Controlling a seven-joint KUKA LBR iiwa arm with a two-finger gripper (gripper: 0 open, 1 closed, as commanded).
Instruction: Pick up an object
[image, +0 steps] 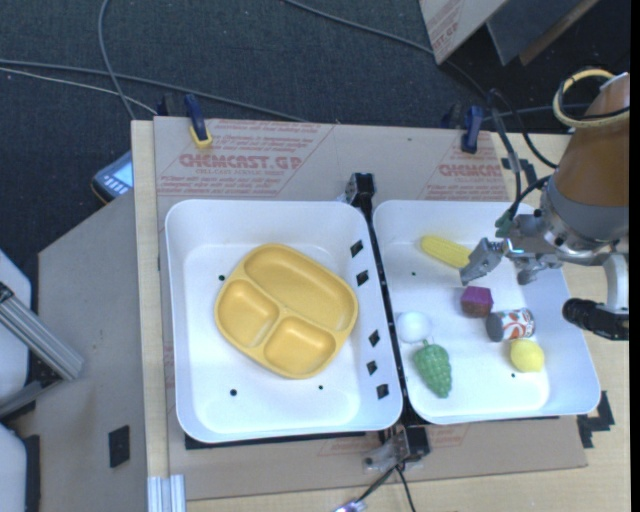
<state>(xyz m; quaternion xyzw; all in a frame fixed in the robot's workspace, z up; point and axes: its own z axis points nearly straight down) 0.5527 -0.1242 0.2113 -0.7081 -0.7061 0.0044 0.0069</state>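
Nothing picked yet. Gripper (503, 258) is seen over the right bin (570, 395) near its far edge, fingers apart, nothing between them. Corn cob (445, 250) lies just beside it; purple block (477, 300) toward the bin's middle. Descent, closing and lift remain.

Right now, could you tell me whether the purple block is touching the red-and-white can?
Apart. The camera view shows a strip of white bin floor between the purple block and the red-and-white can.
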